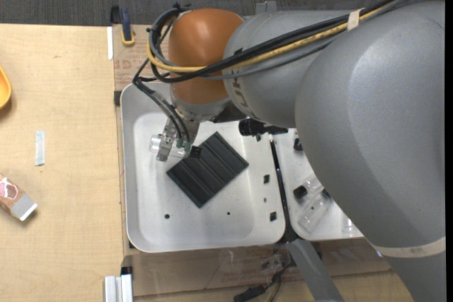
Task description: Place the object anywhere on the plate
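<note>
jaws: my jaws (168, 146) sit low in the left bin (141, 223), near its far-left corner; I cannot tell how they stand, the wrist above hides too much
object: I judge the black ribbed slab (208, 167) to be the task's thing; it lies flat on the left bin's floor, toward the middle, turned at an angle to the walls
contact: my tip is just beside the slab's far-left corner; touching or apart, I cannot tell
plate: I can't pick out a plate; an orange rim (4, 90) shows at the tabletop's left edge, could be it, unsure
risk 1: slab is flat and broad; closing on one corner could let it pivot or slip out as I lift
risk 2: coming down on top of the slab would just press it into the floor, no hold
risk 3: slab pushed sideways could jam against the left wall
risk 4: left wall lip stands between bin and tabletop (64, 152); a low carry would clip it
edges: left wall near my tip, far wall under my wrist, divider (277, 180) to the right bin (311, 219) on the other side
open room: near half of the left bin floor is bare; wide bare tabletop beyond the left wall
clutter: wrapped item (15, 198) and small grey strip (39, 148) on the tabletop's left part; clear bits in the right bin
</note>
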